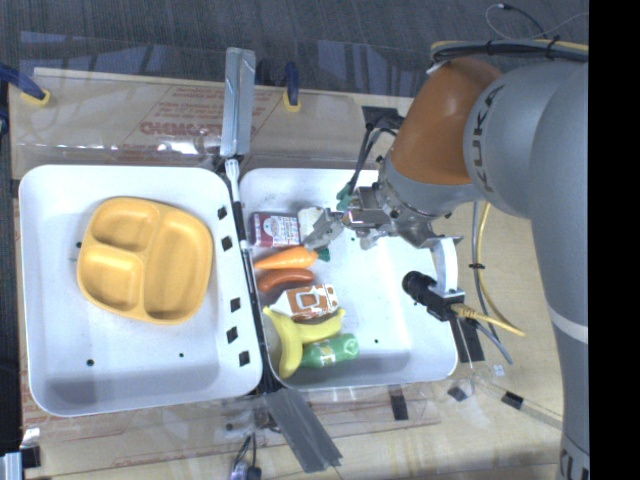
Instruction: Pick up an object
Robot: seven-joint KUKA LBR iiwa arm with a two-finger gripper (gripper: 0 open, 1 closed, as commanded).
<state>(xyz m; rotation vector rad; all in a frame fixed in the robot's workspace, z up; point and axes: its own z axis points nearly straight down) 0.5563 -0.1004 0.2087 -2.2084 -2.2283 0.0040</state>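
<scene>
White right bin [395,353]: items crowd left wall, right half open.

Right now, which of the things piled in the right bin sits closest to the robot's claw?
The dark red carton at the pile's top, level with the gripper. The carrot, banana and green bottle lie lower, farther away.

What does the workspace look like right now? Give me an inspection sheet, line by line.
Surface: two white bins; left bin, right bin.
Job's things: in the right bin, a maroon packet, carrot, small carton, banana, green bottle.
Clutter: yellow divided tray in the left bin.
Grippers: gripper over the right bin beside the maroon packet; grasp unclear.
Cables: black cables above the arm; yellow cable at the bin's right edge.
Surroundings: metal divider bar, blue clamp, grey floor.
</scene>
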